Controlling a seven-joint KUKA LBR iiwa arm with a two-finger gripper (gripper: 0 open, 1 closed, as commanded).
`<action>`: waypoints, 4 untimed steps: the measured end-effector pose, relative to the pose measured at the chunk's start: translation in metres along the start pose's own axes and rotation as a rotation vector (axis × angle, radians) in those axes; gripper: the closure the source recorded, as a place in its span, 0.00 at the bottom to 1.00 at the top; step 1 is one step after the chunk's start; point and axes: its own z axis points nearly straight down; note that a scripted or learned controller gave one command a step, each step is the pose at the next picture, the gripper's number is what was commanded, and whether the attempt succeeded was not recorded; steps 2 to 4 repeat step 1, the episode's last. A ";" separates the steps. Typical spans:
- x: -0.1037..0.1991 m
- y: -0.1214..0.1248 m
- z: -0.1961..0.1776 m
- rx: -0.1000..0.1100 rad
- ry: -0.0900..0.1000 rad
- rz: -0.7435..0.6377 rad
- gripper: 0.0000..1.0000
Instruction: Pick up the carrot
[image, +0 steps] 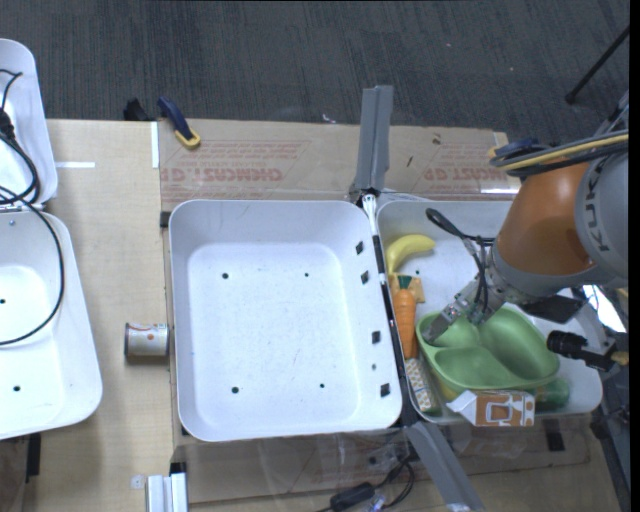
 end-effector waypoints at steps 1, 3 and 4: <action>-0.004 -0.002 -0.006 0.002 -0.005 0.006 1.00; -0.004 -0.002 -0.006 0.002 -0.005 0.006 1.00; -0.004 -0.002 -0.006 0.002 -0.005 0.006 1.00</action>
